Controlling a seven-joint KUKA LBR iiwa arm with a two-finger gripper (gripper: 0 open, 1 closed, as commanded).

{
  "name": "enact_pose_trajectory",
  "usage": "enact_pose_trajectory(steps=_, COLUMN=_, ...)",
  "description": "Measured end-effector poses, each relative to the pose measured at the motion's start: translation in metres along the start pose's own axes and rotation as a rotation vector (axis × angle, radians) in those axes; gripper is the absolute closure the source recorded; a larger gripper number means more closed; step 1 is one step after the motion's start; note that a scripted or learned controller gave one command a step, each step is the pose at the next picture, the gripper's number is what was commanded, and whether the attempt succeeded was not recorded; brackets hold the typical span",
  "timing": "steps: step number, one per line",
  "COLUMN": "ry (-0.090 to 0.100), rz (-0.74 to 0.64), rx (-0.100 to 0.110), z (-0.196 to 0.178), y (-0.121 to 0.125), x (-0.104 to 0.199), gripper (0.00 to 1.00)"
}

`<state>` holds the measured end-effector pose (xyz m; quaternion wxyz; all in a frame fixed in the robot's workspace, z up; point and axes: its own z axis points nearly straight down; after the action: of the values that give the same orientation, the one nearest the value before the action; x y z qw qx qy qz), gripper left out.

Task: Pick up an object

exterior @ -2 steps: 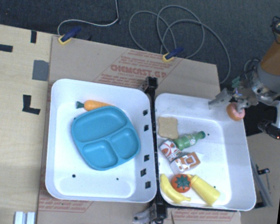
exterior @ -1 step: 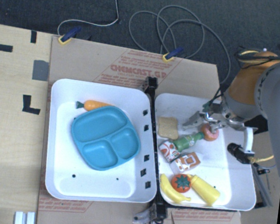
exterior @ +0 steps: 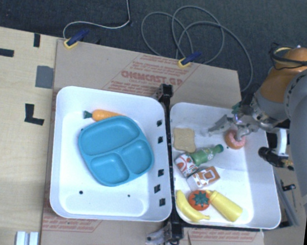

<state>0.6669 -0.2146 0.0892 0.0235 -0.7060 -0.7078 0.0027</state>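
Note:
My gripper (exterior: 232, 128) hangs over the far part of the right bin (exterior: 257, 183), its fingers spread open. Just below and right of it lies a small pink round object (exterior: 235, 140), partly covered by the fingertips; nothing shows between the fingers. Further into the right bin lie a slice of bread (exterior: 184, 139), a green bottle (exterior: 208, 153), a red can (exterior: 184, 164) and a small carton (exterior: 205, 177). At the near end are a banana (exterior: 186, 207), a red tomato-like toy (exterior: 199, 200) and a yellow bottle (exterior: 225, 206).
The left bin (exterior: 65, 152) holds a blue divided plate (exterior: 116, 149) with an orange carrot (exterior: 105, 115) behind it. A divider with black clips (exterior: 163, 148) separates the bins. Cables (exterior: 182, 33) lie beyond the bench.

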Motion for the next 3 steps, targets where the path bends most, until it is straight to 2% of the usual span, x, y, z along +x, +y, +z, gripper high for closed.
enact_pose_trajectory(steps=1, ry=-0.024, rz=0.000, rx=-0.007, z=-0.011, y=-0.001, x=-0.007, gripper=1.00)
enact_pose_trajectory(steps=2, ry=-0.030, rz=-0.001, rx=-0.041, z=-0.136, y=-0.045, x=0.090, gripper=1.00)
enact_pose_trajectory(steps=3, ry=-0.028, rz=0.000, rx=-0.034, z=-0.101, y=-0.031, x=0.152, gripper=1.00)
